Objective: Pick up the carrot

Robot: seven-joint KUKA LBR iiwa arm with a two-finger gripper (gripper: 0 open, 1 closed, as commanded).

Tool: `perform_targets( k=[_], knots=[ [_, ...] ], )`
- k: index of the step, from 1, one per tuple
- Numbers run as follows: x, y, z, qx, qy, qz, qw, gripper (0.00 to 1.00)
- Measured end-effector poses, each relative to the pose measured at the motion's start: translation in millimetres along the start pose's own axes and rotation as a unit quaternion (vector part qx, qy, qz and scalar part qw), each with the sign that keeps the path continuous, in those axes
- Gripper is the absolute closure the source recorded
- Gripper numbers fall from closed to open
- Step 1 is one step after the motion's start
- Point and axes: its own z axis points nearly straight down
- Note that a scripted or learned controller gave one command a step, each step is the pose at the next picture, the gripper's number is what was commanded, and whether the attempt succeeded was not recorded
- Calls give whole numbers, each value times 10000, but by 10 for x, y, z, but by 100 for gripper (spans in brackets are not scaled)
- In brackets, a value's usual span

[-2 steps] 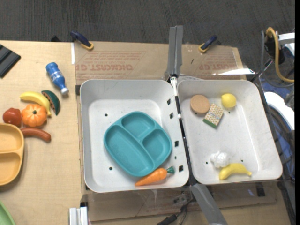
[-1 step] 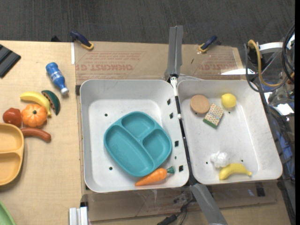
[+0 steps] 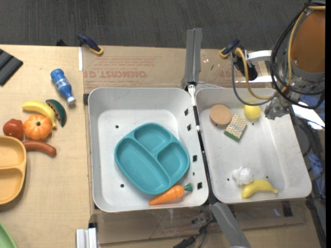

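The carrot [image 3: 168, 195], orange with a green stub, lies along the front wall of the left bin [image 3: 103, 112], just off the front edge of a teal divided plate [image 3: 151, 158]. The grey arm with its orange band comes in at the upper right. Its gripper [image 3: 274, 109] hangs over the back right corner of the right bin [image 3: 289, 159], beside a yellow lemon [image 3: 252, 111] and far from the carrot. Nothing visible is held.
The right bin holds a tan round disc [image 3: 221, 115], a checkered block [image 3: 235, 127], a white crumpled lump [image 3: 242, 175] and a banana [image 3: 258, 188]. On the bench to the left lie a blue bottle [image 3: 62, 86], toy fruit [image 3: 37, 126] and an orange plate [image 3: 10, 169].
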Motion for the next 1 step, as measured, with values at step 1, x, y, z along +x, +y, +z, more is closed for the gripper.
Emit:
perform_targets(
  k=[1],
  knots=[
    [-455,541,-703,8,28,10,10000,100]
  ],
)
